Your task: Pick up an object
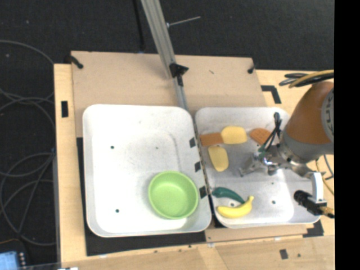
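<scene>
Hovering low in the right bin [281, 117], gripper [251, 168], finger state indiscernible, sits off the yellow pieces [219, 158]; likely closing on nothing.

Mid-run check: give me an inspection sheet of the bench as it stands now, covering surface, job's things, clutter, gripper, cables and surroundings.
Surface: left bin and right bin side by side on a brown board.
Job's things: green bowl in the left bin's near part; banana, dark green piece, two yellow pieces and two orange-brown pieces in the right bin.
Clutter: nothing seen.
Gripper: gripper low over the right bin's middle; nothing visibly between its fingers.
Cables: black cables on the dark floor to the left.
Surroundings: slanted metal rail rising behind the bins.
</scene>
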